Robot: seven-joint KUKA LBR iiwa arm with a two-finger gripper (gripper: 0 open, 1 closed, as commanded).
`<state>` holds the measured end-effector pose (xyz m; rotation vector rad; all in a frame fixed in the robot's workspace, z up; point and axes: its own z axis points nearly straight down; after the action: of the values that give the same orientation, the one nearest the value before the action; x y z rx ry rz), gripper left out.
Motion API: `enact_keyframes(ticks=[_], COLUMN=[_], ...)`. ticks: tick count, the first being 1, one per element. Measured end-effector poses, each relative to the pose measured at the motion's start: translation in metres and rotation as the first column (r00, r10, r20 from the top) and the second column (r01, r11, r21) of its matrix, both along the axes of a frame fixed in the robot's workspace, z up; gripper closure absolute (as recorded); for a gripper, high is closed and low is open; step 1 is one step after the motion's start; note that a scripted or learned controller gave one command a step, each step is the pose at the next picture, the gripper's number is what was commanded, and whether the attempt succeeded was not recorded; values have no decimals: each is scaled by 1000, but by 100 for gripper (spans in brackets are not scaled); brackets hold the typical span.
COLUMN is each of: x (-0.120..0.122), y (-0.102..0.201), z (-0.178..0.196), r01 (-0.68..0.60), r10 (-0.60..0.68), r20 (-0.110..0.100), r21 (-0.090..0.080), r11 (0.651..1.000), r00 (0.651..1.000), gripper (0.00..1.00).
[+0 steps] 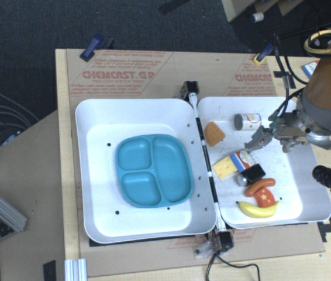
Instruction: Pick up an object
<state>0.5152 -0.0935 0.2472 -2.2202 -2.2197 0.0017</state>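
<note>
The right bin (306, 206) holds several small items. A brown bread piece (214, 133) lies at its left and a small can (247, 121) at the back. In the middle are a yellow cheese wedge (224, 168), a blue and white packet (243, 158) and a black block (252, 173). A red sausage (260, 185), a red fruit (265, 198) and a banana (258, 209) lie toward the front. My gripper (272, 144) hangs over the bin's middle, just right of the packet and below the can. It is open, with nothing between its fingers.
The left bin (95, 122) carries a blue divided plate (152, 170). A black rail with clamps (203, 151) runs between the bins. The grey arm (326, 98) fills the right bin's far right side, with cables above it.
</note>
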Motion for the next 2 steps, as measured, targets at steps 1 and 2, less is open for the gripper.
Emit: enact_keyframes(ticks=[1,2], x=[45,87], y=[-23,-21], z=[-67,-163], r01=[0,-1], r10=[0,1], r20=[0,1], r21=[0,0], r11=[1000,1000], r00=[1000,1000], gripper=[0,0])
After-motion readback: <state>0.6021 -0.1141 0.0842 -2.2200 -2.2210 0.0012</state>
